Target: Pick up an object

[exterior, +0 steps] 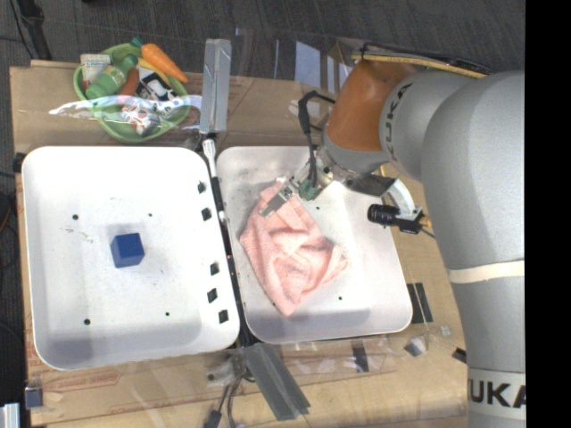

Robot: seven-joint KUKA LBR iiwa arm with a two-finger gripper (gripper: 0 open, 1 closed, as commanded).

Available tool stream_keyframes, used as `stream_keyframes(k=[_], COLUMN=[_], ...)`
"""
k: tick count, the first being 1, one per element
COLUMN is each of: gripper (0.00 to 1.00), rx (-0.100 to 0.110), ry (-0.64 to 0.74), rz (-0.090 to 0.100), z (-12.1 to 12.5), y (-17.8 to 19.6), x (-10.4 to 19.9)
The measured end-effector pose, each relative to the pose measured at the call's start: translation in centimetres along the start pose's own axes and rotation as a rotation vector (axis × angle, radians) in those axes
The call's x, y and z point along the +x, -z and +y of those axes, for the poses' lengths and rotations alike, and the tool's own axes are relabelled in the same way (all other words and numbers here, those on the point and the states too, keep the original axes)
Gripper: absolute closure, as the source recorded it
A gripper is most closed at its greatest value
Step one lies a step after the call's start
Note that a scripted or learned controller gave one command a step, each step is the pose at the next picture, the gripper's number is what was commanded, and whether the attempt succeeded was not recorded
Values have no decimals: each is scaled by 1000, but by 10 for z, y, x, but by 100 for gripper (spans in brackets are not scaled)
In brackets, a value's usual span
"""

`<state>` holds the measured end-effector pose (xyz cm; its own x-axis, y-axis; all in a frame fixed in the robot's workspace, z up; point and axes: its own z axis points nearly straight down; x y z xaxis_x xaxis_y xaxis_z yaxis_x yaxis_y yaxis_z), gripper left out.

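Diagonally across the right-hand shallow white bin (384,306) lies a crumpled pink cloth (294,252), long axis running from upper left to lower right. Well apart, a small blue cube (128,250) sits in the left-hand white bin (53,328). Reaching from the right, the grey arm's gripper (284,194) touches the cloth's upper end, fingers narrowly spread; whether they pinch fabric, I cannot tell.

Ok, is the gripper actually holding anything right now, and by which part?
It cannot be told. The gripper sits at the upper edge of the pink cloth in the right bin, but a grasp is not visible.
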<state>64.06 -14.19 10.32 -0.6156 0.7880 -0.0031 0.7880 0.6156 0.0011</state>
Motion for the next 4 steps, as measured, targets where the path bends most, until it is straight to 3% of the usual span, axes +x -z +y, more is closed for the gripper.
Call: stream_keyframes(k=[1,2,3,4], gripper=[0,100,0,100], rx=[3,2,3,2], ry=[24,27,27,31], rz=[5,5,4,4], z=[-43,-42,-42,-41], y=[-12,-1,-1,9], x=[8,8,8,8])
